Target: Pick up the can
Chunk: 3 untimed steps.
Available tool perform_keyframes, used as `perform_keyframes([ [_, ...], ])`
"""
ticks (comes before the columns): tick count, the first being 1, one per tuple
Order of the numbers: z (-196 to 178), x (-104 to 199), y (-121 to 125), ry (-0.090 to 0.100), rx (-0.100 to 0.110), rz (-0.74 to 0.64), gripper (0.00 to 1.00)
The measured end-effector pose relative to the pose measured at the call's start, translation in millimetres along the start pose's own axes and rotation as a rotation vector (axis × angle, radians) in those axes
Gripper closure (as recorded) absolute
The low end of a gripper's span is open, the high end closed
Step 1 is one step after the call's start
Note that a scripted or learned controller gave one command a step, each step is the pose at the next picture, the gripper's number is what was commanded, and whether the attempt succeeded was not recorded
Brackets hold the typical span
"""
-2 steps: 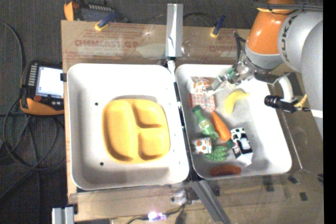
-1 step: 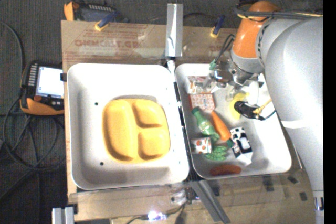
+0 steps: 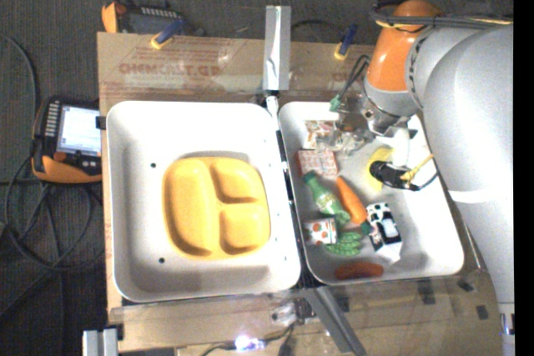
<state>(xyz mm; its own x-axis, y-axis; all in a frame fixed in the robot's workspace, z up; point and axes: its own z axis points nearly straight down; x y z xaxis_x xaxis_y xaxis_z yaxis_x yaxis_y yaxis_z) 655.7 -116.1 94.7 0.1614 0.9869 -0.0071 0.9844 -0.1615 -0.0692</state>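
Leftmost, the left bin (image 3: 125,179) holds a yellow divided tray (image 3: 217,206) at its middle. Right of it, the right bin (image 3: 434,254) carries a green bottle (image 3: 321,194), an orange carrot (image 3: 351,200), a red sausage (image 3: 360,270) and a black-and-white cow figure (image 3: 384,228). No item there can be picked out with certainty as the can. At that bin's upper end hangs the gripper (image 3: 350,129), and whether its claw is apart or together cannot be told.
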Motion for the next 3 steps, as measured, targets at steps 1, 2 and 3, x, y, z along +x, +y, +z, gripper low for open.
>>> perform_keyframes([
  [1,0.9,-8.4,-1.7,-0.008,0.007,0.007,0.0],
  [2,10.2,7.8,-31.6,0.011,-0.028,0.556,0.0],
  [3,7.6,17.1,-24.3,0.011,0.038,0.807,0.0],
])
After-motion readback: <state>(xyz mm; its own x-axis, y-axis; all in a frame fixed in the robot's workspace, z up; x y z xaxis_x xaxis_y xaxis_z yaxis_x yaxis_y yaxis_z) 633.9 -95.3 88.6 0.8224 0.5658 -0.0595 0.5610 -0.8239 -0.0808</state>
